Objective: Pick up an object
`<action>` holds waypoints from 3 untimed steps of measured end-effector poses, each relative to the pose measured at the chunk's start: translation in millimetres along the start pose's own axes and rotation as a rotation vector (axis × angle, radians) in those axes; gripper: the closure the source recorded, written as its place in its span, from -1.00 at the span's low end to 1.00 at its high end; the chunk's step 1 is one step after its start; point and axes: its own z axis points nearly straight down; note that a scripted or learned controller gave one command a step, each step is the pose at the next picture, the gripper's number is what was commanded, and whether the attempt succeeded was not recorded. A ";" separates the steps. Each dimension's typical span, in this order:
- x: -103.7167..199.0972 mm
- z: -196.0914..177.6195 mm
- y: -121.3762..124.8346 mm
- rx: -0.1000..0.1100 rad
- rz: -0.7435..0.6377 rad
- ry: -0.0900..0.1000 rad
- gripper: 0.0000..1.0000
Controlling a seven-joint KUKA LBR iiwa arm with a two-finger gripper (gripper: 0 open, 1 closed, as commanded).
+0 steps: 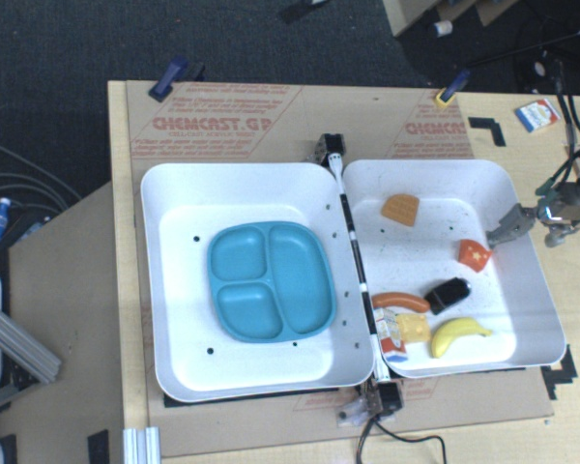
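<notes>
Jaws' state: we can't tell.
Gripper (512,225) hovers over right bin (425,166) rim nr red block (474,255), prob. lining up.

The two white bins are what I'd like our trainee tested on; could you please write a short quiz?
1. True or false: the blue divided plate lies in the left bin.
2. Which thing lies nearest the hand? A) banana B) red block C) sausage
3. Fill in: the black object lies just above the ____ in this view.

Key: 1 true; 2 B; 3 banana.
</notes>
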 end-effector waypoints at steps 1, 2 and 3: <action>-4.5 162.2 15.9 0.001 0.000 0.001 -1.00; -4.8 151.8 16.6 -0.001 0.001 -0.001 1.00; -4.8 151.9 16.5 -0.001 0.001 0.000 -1.00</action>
